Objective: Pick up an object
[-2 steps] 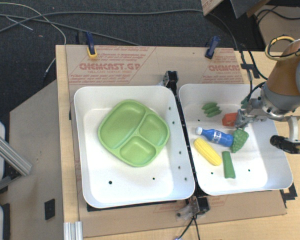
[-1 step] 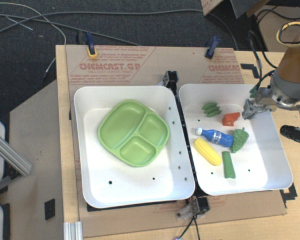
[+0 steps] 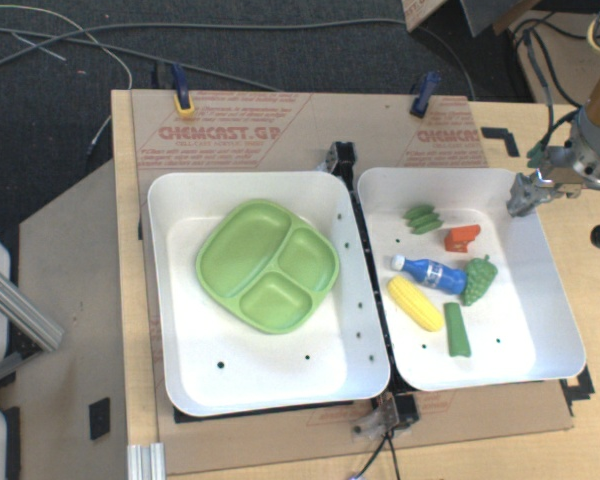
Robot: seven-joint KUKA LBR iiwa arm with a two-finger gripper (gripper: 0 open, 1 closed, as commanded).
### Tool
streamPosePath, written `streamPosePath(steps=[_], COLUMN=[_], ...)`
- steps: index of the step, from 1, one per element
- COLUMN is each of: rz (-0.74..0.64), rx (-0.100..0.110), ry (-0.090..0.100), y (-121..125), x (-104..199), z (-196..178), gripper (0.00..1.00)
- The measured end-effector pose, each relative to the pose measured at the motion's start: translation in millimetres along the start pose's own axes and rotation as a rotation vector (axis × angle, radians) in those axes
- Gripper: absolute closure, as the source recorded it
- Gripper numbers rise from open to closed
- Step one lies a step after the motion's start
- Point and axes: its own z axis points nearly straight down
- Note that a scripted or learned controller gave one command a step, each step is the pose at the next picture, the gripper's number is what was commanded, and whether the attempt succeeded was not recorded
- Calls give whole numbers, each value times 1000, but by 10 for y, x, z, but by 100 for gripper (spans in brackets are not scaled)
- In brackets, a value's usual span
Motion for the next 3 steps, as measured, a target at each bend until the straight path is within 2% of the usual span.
streamPosePath(steps=[1, 2, 3], rz=[0, -4, -3], rx=[1, 10, 9], ry=[1, 6, 5], y=[39, -86, -293], x=[-22, 472, 934], z=[-441, -314, -389], gripper=[100, 100, 100])
